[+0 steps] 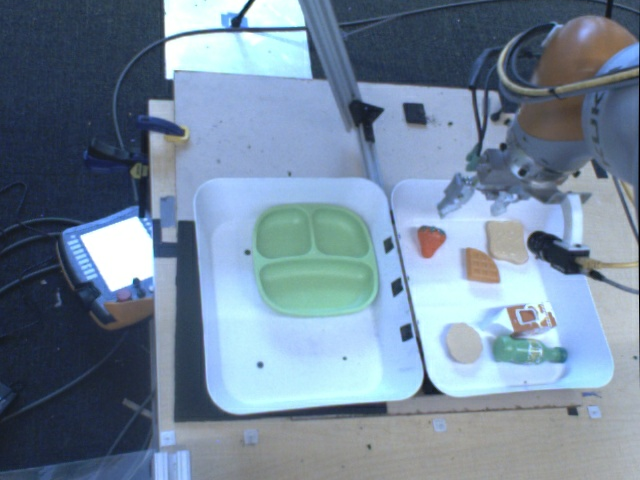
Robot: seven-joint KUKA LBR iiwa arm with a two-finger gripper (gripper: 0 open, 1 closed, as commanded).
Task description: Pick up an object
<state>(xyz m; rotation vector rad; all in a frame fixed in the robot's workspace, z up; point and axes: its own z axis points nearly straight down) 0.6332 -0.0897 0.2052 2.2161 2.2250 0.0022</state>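
The right bin [590, 363] holds a red strawberry [431, 240], a pale bread slice [507, 241], an orange cracker [481, 266], a white and orange packet [530, 317], a green bottle [527, 351] lying on its side, and a round tan cookie [464, 343]. My gripper [475, 200] hangs over the far edge of that bin, just behind the strawberry and the bread slice. It is open, its fingers spread apart with nothing between them.
The left bin [230, 368] holds a green divided plate [316, 259]. A slanted metal pole [335, 53] rises behind the bins. A black camera unit with cable [555, 248] hangs beside the gripper. A tablet [108, 263] lies off the bench at left.
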